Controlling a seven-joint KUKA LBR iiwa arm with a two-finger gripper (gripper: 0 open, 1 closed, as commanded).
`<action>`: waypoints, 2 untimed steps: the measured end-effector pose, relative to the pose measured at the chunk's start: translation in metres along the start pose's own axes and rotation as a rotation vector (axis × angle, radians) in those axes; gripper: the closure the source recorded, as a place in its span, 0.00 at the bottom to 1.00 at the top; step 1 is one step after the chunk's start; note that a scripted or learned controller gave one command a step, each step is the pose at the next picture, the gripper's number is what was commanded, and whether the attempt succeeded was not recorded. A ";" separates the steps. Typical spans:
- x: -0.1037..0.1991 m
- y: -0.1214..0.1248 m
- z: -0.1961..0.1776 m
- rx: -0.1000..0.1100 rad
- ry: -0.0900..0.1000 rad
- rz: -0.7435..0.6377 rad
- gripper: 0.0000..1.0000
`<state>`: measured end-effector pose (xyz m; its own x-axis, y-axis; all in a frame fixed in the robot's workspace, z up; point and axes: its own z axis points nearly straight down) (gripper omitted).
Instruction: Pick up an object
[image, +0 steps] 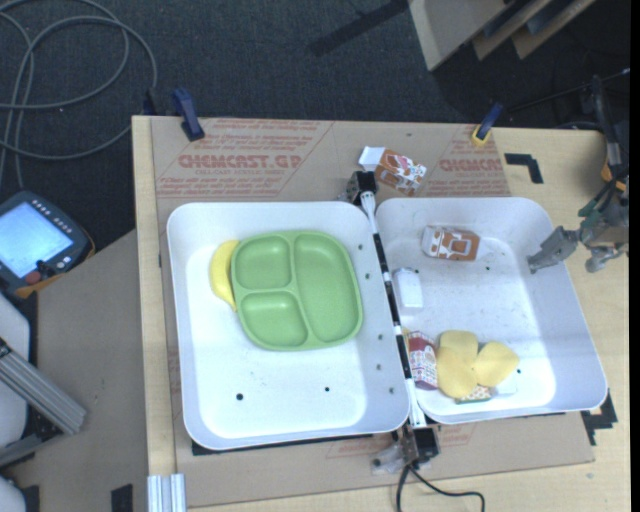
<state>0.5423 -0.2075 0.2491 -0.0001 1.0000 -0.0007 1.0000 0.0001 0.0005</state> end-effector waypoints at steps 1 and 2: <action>0.050 0.064 0.006 -0.002 0.001 -0.002 0.00; 0.076 0.119 0.081 0.000 0.001 -0.002 0.00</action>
<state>0.6617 -0.1317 0.1679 -0.0016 1.0000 0.0000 1.0000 0.0016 0.0001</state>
